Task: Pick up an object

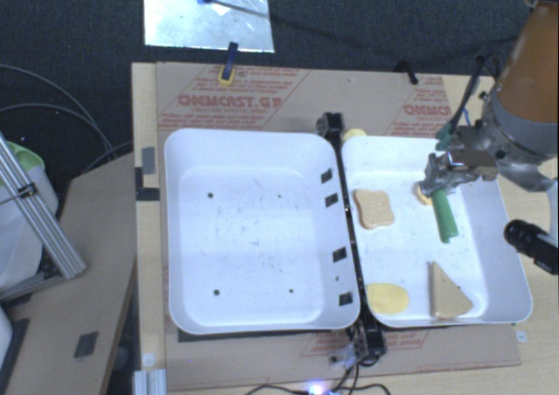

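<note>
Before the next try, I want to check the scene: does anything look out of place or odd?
One thing: a small yellow piece sits on the top rim between the bins, outside both. The toast, yellow disc, wedge and green stick lie flat in the right bin.

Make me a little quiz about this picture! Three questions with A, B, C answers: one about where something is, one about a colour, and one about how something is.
1. Where does the toast slice lie?
A. in the left bin
B. in the right bin
C. on the floor

2. What colour is the long stick under the pincer?
A. green
B. red
C. black

3. How does the triangle piece sit?
A. standing on its edge
B. hanging in the air
C. lying flat in the bin

Answers:
1 B: it lies in the right bin, near the wall between the bins.
2 A: it is plainly green against the white.
3 C: it lies flat by the bin's near corner, beside the yellow round piece.
</note>
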`<state>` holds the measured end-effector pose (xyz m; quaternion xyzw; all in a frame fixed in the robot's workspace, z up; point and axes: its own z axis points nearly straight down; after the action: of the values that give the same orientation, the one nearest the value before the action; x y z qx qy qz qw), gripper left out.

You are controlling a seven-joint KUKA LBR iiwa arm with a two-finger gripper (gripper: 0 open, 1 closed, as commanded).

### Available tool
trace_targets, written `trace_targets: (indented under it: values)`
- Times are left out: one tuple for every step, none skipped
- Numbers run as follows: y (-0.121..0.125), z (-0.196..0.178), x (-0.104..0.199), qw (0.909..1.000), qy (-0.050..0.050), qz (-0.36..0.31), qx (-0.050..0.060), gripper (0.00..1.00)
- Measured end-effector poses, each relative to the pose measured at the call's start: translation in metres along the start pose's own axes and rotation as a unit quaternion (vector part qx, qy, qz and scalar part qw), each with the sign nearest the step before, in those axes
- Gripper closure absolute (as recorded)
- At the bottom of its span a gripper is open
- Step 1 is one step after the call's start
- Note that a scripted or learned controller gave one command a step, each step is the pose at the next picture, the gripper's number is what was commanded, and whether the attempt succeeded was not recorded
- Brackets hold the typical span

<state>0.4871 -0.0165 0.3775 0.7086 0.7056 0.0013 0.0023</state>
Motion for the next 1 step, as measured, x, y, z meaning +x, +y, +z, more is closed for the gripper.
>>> trace_targets:
  values:
    - [0.0006, -0.0965, 0.0604, 1.0000, 0.002, -0.007, -0.004, 1.00]
